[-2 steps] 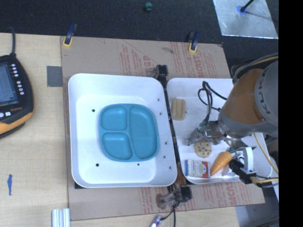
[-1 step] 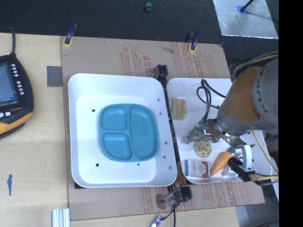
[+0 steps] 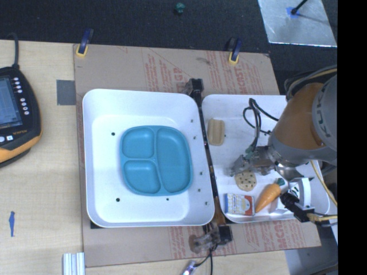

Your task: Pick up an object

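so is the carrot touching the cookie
Apart. The camera view shows white bin floor between the carrot and the cookie, both lying in the right bin.

I see a blue plate (image 3: 155, 160) in the left bin (image 3: 94, 153). A black and orange screen box (image 3: 16, 113) sits far left.

The arm (image 3: 307, 122) hides the right bin's (image 3: 229, 105) far side.
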Tool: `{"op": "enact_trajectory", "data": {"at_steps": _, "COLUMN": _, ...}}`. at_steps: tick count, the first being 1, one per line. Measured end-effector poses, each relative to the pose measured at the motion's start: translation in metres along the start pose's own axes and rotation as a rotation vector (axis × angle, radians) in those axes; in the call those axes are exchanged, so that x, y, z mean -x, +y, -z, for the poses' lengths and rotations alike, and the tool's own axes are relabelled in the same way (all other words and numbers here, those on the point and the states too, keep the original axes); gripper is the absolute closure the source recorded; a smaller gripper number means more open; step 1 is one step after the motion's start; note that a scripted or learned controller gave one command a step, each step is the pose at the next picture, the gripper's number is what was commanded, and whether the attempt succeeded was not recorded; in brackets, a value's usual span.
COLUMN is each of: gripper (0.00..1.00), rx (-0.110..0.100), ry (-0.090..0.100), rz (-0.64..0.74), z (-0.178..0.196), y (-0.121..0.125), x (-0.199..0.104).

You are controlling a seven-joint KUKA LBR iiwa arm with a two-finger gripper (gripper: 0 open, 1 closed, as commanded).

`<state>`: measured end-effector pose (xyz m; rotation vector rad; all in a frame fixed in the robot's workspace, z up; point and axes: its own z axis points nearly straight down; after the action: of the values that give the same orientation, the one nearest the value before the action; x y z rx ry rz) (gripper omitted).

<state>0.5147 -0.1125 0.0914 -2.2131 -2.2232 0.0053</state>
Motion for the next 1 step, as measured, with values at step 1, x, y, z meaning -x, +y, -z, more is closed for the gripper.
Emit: {"op": "enact_trajectory", "data": {"at_steps": 1, "gripper": 0.00, "rx": 0.000, "ry": -0.001, "rz": 0.003, "z": -0.0001, "y": 0.0021, "x": -0.0167}}
